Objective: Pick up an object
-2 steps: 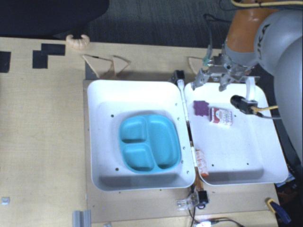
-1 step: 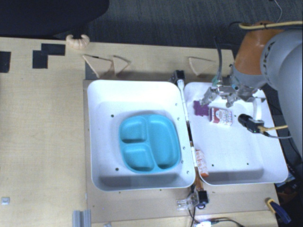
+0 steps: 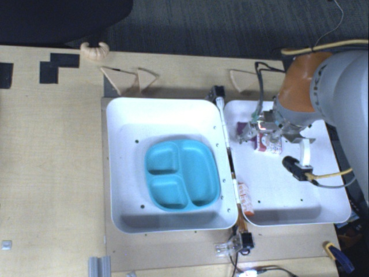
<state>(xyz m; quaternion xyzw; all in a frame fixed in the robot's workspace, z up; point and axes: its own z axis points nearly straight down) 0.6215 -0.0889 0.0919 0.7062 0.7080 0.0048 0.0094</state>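
Note:
My gripper (image 3: 259, 130) hangs low over the far part of the right bin (image 3: 288, 203), at the end of the grey arm with its orange band. Right beneath and beside it lies a small red and white packet (image 3: 270, 145), partly covered by the gripper. Whether the gripper touches the packet cannot be told from this view. A thin orange and white wrapper (image 3: 243, 194) lies against the right bin's left wall, near the front. In the left bin (image 3: 124, 154) a blue divided plate (image 3: 181, 173) lies flat in the middle.
The arm covers the right bin's far right corner. A ridge between the two bins runs from back to front (image 3: 226, 149). Wooden bench surface (image 3: 52, 172) spreads to the left of the bins. Clips and cables sit at the bench's front edge (image 3: 239, 246).

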